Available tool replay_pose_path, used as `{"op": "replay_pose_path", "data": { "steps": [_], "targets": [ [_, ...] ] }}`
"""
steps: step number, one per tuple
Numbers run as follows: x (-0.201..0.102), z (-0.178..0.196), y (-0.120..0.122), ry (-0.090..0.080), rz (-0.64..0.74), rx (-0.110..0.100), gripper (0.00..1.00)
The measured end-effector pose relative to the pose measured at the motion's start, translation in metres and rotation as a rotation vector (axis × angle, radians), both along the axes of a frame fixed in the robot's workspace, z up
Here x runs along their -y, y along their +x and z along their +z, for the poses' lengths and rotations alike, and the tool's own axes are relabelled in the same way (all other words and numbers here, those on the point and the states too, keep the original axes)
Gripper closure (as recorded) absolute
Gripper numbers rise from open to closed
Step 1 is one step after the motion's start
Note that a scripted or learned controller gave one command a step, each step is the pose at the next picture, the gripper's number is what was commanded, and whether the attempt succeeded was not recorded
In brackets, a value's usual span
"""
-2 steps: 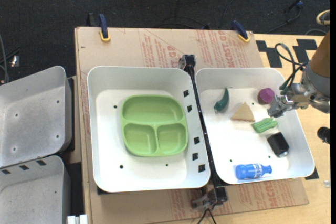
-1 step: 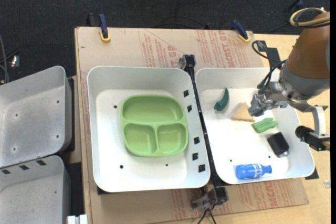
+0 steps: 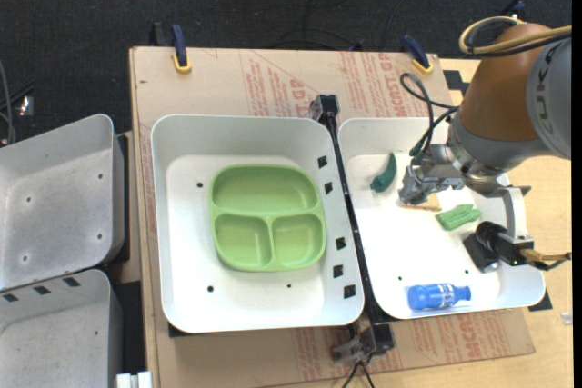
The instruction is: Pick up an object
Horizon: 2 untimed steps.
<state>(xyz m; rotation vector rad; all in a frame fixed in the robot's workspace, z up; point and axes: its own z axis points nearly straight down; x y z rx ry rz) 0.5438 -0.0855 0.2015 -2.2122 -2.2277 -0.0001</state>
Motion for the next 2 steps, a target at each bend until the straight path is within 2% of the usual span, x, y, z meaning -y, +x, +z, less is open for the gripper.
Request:
{"op": "replay_pose_path", "data": {
  "steps": [1, 2],
  "targets": [
    [-0.051, 0.008, -0.013, 0.0, 0.0, 0.0, 1.0],
    [-0.109, 0.005, -0.013, 0.0, 0.001, 0.0, 1.0]
  ]
}}
